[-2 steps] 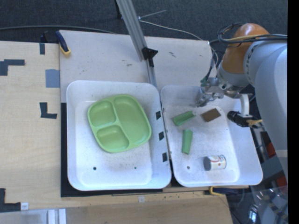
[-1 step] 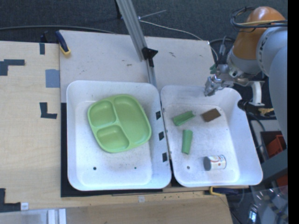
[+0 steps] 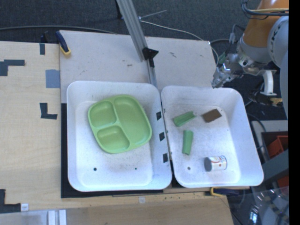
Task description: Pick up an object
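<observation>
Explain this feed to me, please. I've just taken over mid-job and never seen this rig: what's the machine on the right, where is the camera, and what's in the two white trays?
The camera is fixed above the bench, looking down at a slant. The machine at the right is a robot arm, grey with an orange band; its gripper hangs just beyond the far rim of the right bin, with nothing visibly held. Whether its fingers are open is too small to tell. The left bin holds a green divided plate. The right bin holds two green blocks, a brown block and a small can lying on its side. The job is to pick up one object; none is lifted yet.
</observation>
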Robot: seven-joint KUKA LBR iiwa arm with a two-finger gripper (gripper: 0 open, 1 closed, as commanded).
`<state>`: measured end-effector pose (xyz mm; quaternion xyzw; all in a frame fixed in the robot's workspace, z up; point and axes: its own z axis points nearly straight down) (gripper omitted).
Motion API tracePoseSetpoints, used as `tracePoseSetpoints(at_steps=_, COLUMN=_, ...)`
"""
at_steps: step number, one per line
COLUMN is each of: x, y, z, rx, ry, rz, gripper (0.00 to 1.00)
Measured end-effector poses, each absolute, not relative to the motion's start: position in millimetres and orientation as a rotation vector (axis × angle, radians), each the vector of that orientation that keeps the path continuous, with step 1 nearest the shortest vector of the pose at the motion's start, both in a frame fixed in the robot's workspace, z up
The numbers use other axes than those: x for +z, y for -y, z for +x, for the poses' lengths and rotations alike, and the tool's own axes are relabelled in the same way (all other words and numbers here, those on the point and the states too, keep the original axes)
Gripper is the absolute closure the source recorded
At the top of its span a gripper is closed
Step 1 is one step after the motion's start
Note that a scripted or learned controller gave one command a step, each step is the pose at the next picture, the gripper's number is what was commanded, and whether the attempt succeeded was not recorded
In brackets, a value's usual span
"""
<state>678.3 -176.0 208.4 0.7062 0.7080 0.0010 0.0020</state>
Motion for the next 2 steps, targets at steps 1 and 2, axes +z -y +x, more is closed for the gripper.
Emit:
tracePoseSetpoints(at_steps=1, x=262.1, y=165.0, z=677.1, rx=0.005, ry=-2.222, rz=2.215, gripper=1.00)
tracePoseSetpoints(at_steps=2, x=249.4, y=123.7, z=640.8, rx=-0.003, ry=-2.228, rz=2.220, gripper=1.00)
